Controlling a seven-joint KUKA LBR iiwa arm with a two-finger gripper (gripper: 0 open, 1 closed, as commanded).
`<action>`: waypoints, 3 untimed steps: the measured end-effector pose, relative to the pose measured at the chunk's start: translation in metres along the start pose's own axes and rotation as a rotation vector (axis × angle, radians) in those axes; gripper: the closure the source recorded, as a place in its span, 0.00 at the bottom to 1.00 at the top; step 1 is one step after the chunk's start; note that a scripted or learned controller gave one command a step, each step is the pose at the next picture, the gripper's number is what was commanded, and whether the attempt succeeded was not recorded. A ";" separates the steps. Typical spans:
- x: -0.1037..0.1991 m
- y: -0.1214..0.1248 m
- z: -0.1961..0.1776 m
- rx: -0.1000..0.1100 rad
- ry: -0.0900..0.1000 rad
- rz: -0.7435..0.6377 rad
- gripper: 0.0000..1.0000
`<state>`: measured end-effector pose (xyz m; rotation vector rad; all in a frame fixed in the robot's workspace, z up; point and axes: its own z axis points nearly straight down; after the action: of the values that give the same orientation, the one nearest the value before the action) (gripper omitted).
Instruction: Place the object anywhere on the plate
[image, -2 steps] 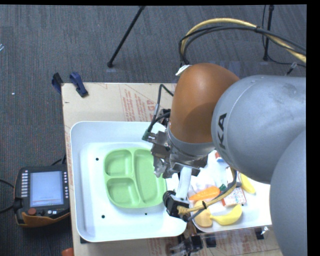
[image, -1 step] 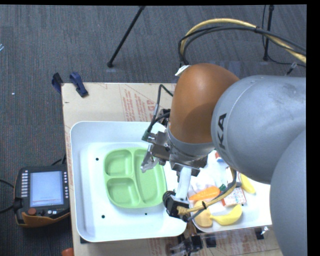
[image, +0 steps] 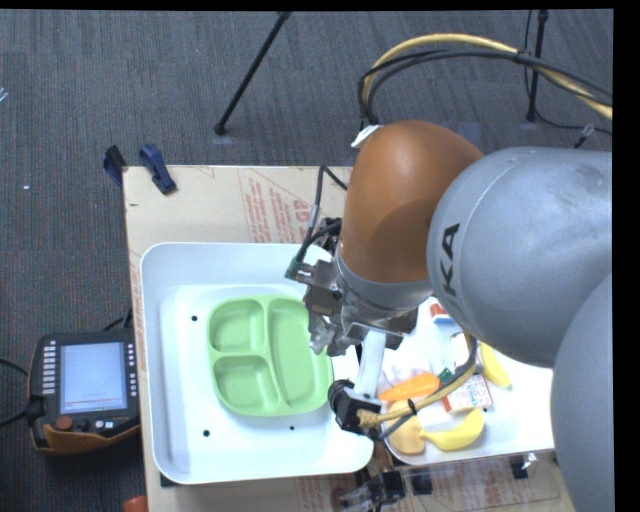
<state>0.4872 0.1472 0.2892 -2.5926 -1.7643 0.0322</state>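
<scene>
We see one grey arm (image: 520, 260) reaching over two white bins. The left bin (image: 165, 400) carries one green plate (image: 265, 355) with three compartments, lying toward its right edge. One gripper (image: 322, 340) hangs over the plate's right rim; we cannot tell whether it is open or closed. In the right bin (image: 520, 425) lie two yellow fruits, a banana (image: 455, 432) at the near edge and a second banana (image: 493, 365) farther back, plus one orange carrot (image: 410, 387).
</scene>
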 end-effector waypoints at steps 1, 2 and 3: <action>0.000 0.000 0.000 0.000 -0.001 -0.002 0.00; 0.000 -0.001 -0.007 0.006 -0.006 -0.005 1.00; 0.001 -0.001 -0.007 0.006 -0.007 -0.007 0.00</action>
<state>0.4866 0.1483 0.2961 -2.5853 -1.7724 0.0461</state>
